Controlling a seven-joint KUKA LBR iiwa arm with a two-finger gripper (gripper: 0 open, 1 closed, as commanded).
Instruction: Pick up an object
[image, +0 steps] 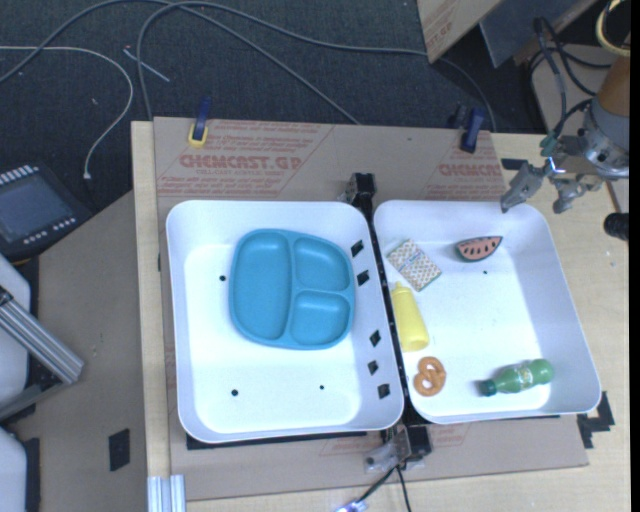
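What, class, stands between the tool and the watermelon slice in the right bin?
Nothing visible. The tool hangs over the right bin's far right corner, open; the watermelon slice lies apart from the other items, with bare floor between.

So there's two bins side by side on the bench. Left bin (200, 400) has a divided plate (292, 288) sitting in its far half, a bit right of centre. Right bin (560, 330) has all the small stuff: a watermelon slice (479, 248) at the far end, a patterned packet (414, 264) left of it, a bottle (408, 315) just nearer than the packet along the left wall, a pretzel (430, 375) nearer again, and a second bottle (516, 378) lying at the near right. The gripper (540, 190) hangs over the right bin's far right corner, well apart from everything.
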